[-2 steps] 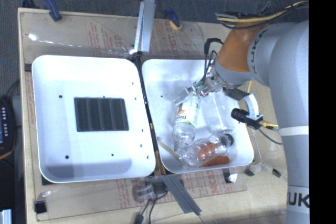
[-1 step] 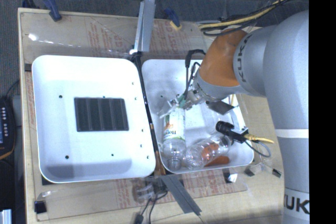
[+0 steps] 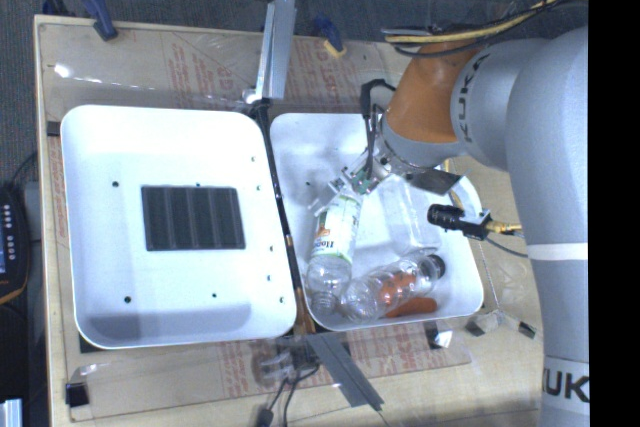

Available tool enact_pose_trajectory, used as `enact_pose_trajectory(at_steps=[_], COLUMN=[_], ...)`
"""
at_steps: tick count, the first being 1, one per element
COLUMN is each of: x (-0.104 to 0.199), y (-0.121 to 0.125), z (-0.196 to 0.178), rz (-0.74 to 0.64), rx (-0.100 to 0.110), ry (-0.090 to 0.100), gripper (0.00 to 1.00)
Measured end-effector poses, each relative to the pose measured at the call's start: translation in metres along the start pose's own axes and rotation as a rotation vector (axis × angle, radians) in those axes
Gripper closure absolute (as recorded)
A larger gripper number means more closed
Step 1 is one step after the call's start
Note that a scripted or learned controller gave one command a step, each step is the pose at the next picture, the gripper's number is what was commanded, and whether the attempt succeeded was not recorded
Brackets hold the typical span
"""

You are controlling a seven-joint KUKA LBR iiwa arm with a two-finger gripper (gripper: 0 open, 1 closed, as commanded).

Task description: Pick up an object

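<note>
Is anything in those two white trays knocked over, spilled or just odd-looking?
Nothing looks spilled or broken. The plastic bottles in the right bin all lie on their sides in a loose heap toward its near edge, not standing. The left bin holds a dark ribbed rectangular panel flat in its middle. The gripper hangs over the bottles.

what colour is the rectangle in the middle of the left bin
Dark grey to black, with faint vertical stripes; the rectangle shows in the camera view.

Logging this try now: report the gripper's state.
Gripper: low in the right bin, at the top of the clear bottle; state cannot be told.
</note>
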State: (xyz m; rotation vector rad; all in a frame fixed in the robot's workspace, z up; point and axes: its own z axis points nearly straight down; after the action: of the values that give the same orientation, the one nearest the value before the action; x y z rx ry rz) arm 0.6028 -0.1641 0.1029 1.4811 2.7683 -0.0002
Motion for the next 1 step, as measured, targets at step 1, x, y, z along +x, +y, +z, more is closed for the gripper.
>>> enact_pose_trajectory(at_steps=[1], x=[-0.0005], y=[0.0045], z=[0.0099], rz=[-0.208], rx=[0.001], ry=[0.003], gripper=[0.0])
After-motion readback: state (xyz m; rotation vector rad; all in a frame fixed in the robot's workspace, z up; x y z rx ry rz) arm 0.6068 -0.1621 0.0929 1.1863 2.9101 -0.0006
